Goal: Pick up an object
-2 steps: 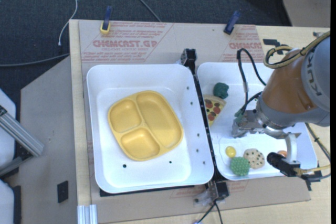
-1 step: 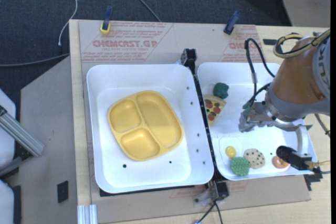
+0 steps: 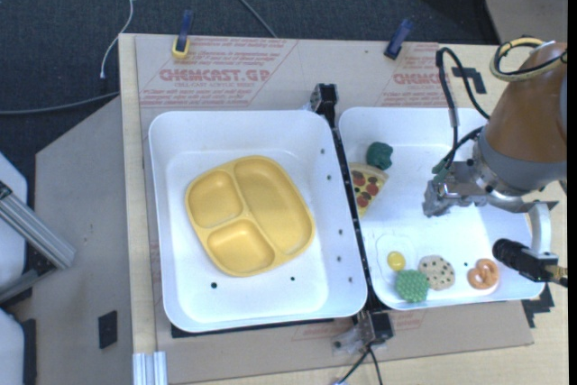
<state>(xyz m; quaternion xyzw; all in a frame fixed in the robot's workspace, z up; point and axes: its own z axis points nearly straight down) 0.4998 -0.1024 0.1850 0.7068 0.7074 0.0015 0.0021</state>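
Nothing lifted yet: the gripper (image 3: pixel 439 197) hangs low over the right bin (image 3: pixel 410 126), jaws unreadable from here, while the pizza (image 3: pixel 367 186), cookie (image 3: pixel 436 270) and pretzel (image 3: pixel 483 275) lie loose.

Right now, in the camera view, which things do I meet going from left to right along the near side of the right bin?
Yellow piece → green bumpy piece → cookie → pretzel.
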